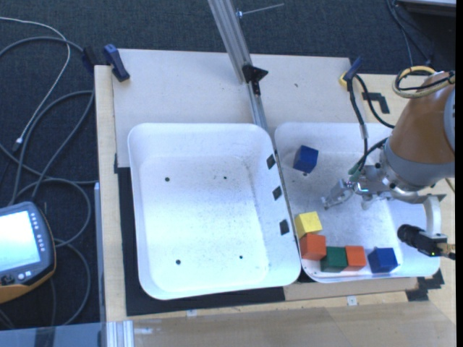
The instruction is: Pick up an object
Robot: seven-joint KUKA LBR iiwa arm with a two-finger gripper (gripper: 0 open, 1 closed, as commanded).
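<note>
A: Where is the arm?

B: It reaches in from the right, grey with its orange band, and the jaws point(340, 194) hang low over the right bin point(329, 137), about the middle of it. The metal fingers point left and down.

A: Are they apart or together?

B: I cannot tell; they are small and blurred against the speckled floor. Nothing shows between them.

A: And the blocks?

B: All in the right bin. A blue cube point(305, 158) sits alone toward the back, up and left of the jaws, apart from them. A yellow cube point(308, 223) lies near the left wall, with an orange cube point(312, 246) touching it just in front. Then a row runs along the front wall: a green block point(335, 258), a smaller orange block point(355, 256) and a second blue cube point(383, 259), each just beside the next.

A: The left bin point(145, 139)?

B: A few dark specks on its floor. The two bins touch side by side on the counter point(181, 85), and a slanted metal pole point(228, 27) crosses above the back.
</note>
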